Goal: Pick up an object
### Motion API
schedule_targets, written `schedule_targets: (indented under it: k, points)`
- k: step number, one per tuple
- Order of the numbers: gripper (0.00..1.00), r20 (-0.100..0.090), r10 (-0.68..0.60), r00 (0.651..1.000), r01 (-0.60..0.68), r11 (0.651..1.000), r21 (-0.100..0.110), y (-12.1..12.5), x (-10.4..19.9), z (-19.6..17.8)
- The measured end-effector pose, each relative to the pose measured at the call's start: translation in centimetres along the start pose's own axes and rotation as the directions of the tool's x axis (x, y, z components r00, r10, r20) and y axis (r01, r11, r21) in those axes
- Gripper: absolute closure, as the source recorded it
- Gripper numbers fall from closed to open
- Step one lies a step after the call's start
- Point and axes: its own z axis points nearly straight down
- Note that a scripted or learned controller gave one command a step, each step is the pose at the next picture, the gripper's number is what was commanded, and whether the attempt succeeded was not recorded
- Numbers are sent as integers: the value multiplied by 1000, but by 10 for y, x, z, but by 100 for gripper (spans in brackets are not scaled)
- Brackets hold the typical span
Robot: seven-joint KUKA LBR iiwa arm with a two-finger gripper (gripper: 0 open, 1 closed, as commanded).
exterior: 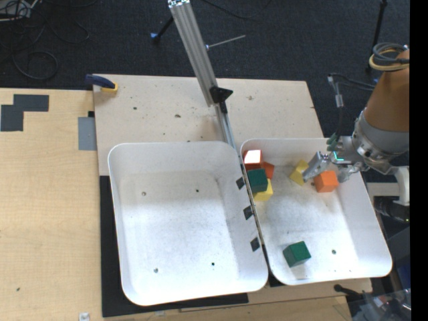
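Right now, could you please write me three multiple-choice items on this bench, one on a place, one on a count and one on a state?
1. Where does the lone green block lie?
A. in the left bin
B. near the front of the right bin
C. on the bare bench behind the bins

2. How many green blocks are in the right bin?
A. two
B. four
C. none

3. How does the orange block stand to the gripper?
A. far off in the other bin
B. right beside it
C. stacked on the lone green block

Answers:
1 B: it sits alone toward the bin's near wall.
2 A: one by the divider, one at the front.
3 B: it lies against the gripper, by the right wall.
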Motion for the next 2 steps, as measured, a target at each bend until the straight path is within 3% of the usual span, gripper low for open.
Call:
schedule_targets:
  k: [2]
  points:
    - [0,-1,2,1000,-2,1000,5,12,3,105]
